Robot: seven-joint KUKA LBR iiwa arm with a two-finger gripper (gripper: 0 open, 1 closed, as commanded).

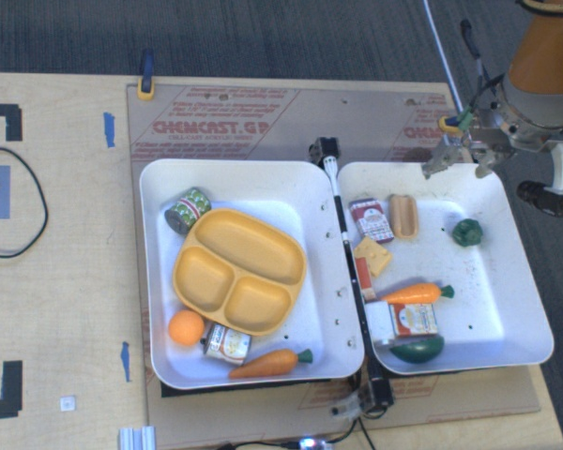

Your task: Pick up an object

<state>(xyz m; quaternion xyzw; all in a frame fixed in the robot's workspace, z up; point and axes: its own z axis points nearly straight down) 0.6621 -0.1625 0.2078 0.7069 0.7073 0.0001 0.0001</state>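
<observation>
The gripper (460, 159) hovers with open, empty jaws over the right bin's (530, 322) far rim, so the approach is in hand: next, descend onto the nearby green broccoli (467, 232)

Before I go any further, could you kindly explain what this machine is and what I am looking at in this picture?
One camera looks down at a slant on a bench. The grey and orange robot arm reaches in from the right; its gripper hangs over the far edge of the right bin, fingers apart, holding nothing. That bin holds a hot dog, a carrot and a green ball. The left bin holds a yellow divided plate, a can, an orange and another carrot.
</observation>
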